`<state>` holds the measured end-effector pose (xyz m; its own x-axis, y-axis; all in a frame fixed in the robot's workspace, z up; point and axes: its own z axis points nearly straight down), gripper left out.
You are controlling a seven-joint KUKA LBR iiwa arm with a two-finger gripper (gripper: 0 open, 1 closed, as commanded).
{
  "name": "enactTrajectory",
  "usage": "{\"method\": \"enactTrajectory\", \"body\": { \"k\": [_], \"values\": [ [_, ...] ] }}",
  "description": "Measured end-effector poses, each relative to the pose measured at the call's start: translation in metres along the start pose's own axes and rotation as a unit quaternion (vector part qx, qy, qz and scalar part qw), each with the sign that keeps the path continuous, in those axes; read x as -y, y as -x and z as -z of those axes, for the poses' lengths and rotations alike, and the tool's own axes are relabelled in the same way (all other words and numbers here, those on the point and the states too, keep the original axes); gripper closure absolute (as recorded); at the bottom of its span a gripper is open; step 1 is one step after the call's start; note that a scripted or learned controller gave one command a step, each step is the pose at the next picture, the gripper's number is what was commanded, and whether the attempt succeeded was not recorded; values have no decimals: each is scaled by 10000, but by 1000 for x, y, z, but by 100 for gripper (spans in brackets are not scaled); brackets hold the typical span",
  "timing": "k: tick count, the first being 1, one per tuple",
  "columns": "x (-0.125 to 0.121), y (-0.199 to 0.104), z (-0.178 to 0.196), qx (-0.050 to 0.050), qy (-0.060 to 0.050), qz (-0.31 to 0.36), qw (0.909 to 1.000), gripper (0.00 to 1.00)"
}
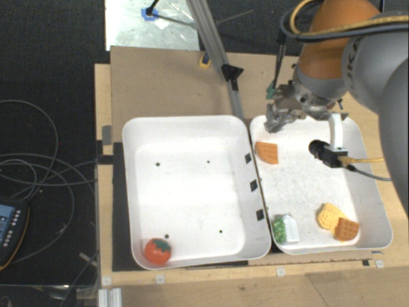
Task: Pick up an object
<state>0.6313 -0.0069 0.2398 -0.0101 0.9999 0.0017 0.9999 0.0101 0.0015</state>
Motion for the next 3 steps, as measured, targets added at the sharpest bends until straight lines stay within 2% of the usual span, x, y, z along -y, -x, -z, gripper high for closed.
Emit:
{"method": "enactTrajectory", "body": {
  "k": [1,2,3],
  "values": [
    [-28,-50,7,-2,17,2,10000,100],
    [-49,-99,-13,-1,2,-2,10000,100],
    [-49,-96,-12,11,2,-17,10000,0]
  ]
}}
